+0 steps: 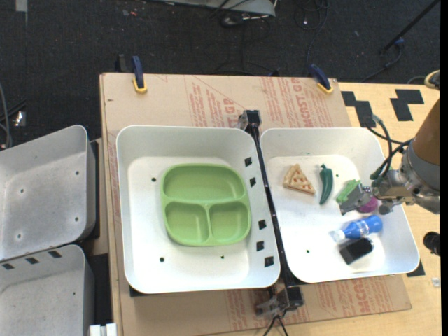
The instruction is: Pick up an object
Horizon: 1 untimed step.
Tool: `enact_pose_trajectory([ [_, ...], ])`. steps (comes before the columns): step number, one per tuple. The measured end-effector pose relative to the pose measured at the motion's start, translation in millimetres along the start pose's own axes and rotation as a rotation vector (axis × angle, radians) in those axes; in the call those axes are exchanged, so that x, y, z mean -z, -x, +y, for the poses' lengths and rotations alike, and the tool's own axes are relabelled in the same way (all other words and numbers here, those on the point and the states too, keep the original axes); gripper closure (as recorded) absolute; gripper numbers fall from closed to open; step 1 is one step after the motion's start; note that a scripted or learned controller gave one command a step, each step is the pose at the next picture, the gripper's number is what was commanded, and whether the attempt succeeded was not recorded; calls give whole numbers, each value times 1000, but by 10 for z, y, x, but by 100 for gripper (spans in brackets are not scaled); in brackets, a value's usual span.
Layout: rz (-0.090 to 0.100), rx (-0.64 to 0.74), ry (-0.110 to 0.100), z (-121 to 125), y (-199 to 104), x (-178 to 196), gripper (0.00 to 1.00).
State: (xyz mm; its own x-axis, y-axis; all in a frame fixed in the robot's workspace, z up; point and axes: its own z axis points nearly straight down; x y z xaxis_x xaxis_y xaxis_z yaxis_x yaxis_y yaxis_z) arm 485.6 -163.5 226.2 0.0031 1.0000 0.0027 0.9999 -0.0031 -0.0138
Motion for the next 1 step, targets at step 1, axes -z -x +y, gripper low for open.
enact_pose_trajectory([
  [1,-3,4,13,27,-6,67,0],
])
